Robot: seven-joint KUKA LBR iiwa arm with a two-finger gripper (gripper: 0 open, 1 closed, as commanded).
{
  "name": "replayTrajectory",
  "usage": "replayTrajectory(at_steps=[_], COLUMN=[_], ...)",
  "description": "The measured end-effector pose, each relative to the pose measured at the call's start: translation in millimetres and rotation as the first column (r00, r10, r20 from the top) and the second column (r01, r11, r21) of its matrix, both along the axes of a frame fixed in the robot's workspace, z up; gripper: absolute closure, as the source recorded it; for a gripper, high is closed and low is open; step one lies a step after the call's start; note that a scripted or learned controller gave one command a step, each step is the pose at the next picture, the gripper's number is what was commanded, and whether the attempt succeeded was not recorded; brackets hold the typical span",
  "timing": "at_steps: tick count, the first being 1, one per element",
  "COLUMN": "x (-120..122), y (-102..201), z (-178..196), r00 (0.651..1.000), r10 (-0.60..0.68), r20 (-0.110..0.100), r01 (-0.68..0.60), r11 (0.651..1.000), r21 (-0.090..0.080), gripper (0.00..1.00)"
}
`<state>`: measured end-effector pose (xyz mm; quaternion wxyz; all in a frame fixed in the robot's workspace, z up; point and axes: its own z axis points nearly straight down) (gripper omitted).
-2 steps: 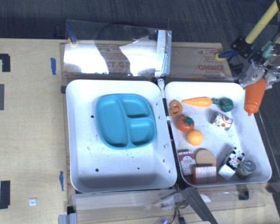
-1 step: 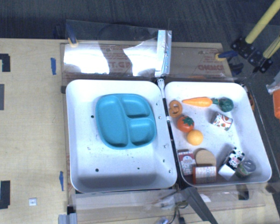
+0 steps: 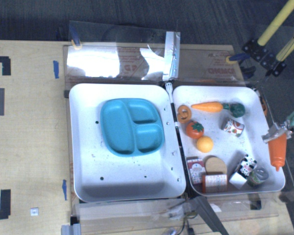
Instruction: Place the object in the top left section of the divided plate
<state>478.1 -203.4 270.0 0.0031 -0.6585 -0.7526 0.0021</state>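
Beside the blue divided plate (image 3: 132, 126), toys crowd the right bin (image 3: 213, 91); gripper state unclear.

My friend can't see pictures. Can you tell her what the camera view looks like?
Two white bins sit side by side on a bench: the left bin holds a blue divided plate, and the right bin holds toy food, including a carrot, a tomato and an orange. At the right edge, an orange part of the robot arm hangs over the right bin's rim.
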Motion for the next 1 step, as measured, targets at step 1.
replayTrajectory(at_steps=[1], x=[2.4], y=[-20.6], z=[169.5], r00=[0.997], r10=[0.076], r20=[0.018], r01=[-0.076], r11=[0.997], r21=[-0.007], gripper=[1.00])
